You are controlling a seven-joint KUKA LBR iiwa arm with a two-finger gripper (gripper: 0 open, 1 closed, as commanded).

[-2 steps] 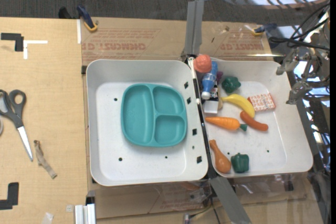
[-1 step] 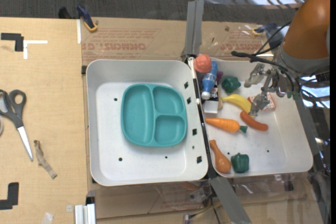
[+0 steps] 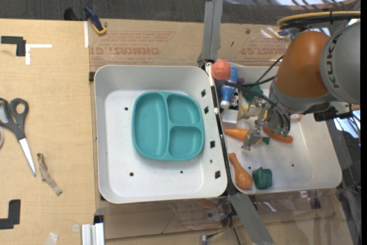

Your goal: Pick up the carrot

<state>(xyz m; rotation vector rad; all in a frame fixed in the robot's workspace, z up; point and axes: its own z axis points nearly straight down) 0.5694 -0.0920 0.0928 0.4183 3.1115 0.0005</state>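
Observation:
The carrot (image 3: 235, 133) lies in the right bin (image 3: 309, 175), near its left wall, pointing left. More orange (image 3: 280, 137) shows on the gripper's right side; I cannot tell whether it is the same carrot. My gripper (image 3: 251, 139) hangs low over the carrot's middle and hides that part. The grey arm with its orange band (image 3: 304, 66) reaches in from the right above it.
A teal divided plate (image 3: 169, 126) sits in the left bin (image 3: 114, 181). The right bin also holds a pink ball (image 3: 221, 70), a blue bottle (image 3: 228, 94), an orange gourd (image 3: 241, 172) and a green pepper (image 3: 262, 178). Scissors (image 3: 17, 129) lie on the bench at far left.

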